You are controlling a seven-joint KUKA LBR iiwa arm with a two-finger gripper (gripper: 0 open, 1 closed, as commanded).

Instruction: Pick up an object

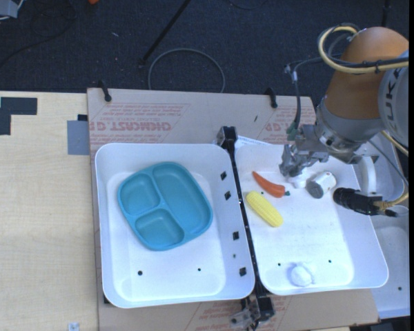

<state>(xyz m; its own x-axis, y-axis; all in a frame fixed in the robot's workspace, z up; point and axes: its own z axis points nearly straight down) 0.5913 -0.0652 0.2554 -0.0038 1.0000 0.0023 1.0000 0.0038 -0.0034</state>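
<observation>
White lump (301, 275) at lower right of the right bin (362, 254). Corn cob (264, 208) mid-frame right, long axis diagonal, upper left to lower right. Orange carrot (269, 184) just above it, same slant, green tip pointing lower right. White-grey cylinder (321, 183) lying right of the carrot. Tool (294, 165) low over the bin just above the carrot; can't tell its state. Blue divided plate (165, 205) in the left bin (117, 267).

Glossy blue plastic tray (164, 205) at left; smooth white plastic bins (117, 267); matt brown cardboard (193, 119) beneath; pale wood-grain counter (34, 226).
</observation>
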